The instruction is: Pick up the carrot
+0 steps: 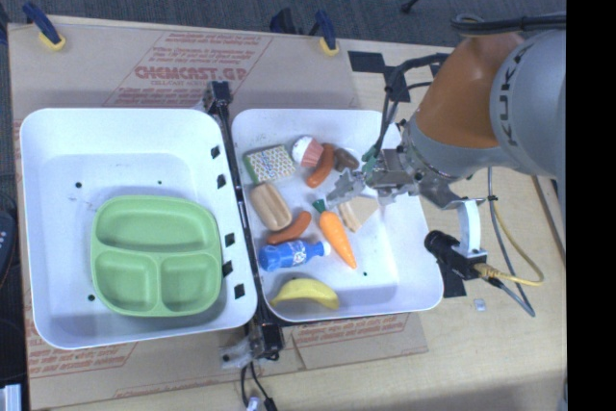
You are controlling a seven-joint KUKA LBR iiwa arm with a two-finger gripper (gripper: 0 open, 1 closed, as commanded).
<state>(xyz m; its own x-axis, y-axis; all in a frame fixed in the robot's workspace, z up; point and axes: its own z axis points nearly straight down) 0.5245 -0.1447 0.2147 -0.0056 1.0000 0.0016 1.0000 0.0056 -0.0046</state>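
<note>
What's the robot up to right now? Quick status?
Gripper hovering in right bin. Orange toy carrot lying loose just below it. Tan wedge crowds its top.

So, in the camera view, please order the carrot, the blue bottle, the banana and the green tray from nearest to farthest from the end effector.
From the end effector:
1. Carrot, just below it in the right bin.
2. Blue bottle, lower left, same bin.
3. Banana, at the right bin's bottom edge.
4. Green tray, in the left bin.

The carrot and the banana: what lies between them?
In the camera view, bare white bin floor lies between the carrot and the banana.
</note>
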